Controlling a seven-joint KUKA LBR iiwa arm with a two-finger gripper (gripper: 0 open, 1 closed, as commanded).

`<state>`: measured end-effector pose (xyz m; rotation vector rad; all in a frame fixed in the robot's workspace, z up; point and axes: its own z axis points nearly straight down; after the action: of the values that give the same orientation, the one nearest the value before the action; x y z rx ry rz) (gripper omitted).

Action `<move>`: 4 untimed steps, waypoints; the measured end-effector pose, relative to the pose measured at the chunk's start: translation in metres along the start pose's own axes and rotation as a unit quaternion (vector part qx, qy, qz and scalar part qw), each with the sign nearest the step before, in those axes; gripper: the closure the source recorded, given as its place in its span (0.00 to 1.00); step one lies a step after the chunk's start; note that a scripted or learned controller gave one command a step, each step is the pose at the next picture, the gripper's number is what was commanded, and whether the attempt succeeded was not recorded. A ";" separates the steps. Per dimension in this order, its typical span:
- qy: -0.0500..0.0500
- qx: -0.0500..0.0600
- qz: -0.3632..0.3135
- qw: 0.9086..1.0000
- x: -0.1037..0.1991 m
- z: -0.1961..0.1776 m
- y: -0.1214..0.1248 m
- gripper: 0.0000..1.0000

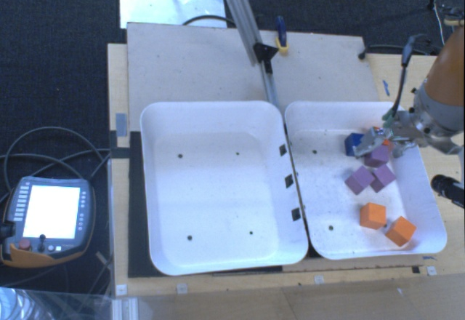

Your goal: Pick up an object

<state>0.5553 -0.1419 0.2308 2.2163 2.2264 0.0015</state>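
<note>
Claw (pixel 379 141) sits low in the right bin (pixel 327 166), near its far right part, with the grey arm (pixel 443 104) behind it reaching in from the right. How wide it stands cannot be told — its metal parts blur together over the blocks. It lies between a blue block (pixel 354 144) just to its left and a purple block (pixel 377 157) just below it, and whether it touches either one is unclear; nothing is plainly seen gripped.

Other blocks crowd the space on the near side of the claw: two more purple blocks (pixel 359 180) sit side by side, touching or almost so, just below the first purple one. Farther toward the near edge lie two orange blocks (pixel 373 215), one of them close to the bin's near right corner (pixel 400 230).

Open room lies to the left of the claw — the left half of the right bin is bare white floor, up to the wall it shares with the left bin (pixel 218 188). The right bin's far wall is close behind the claw, and its right wall runs under the arm. A slanted metal pole (pixel 240 6) crosses the desk (pixel 218 64) well beyond the bins, and a control pad (pixel 49 220) rests far off to the left, beside the desk.
</note>
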 end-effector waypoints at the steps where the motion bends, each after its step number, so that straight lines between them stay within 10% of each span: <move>1: 0.000 0.000 0.000 1.000 0.000 0.000 0.000 0.00; 4: -0.003 -0.008 0.001 1.000 -0.002 0.116 0.006 0.00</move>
<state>0.5612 -0.1435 0.1143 2.2069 2.2145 0.0125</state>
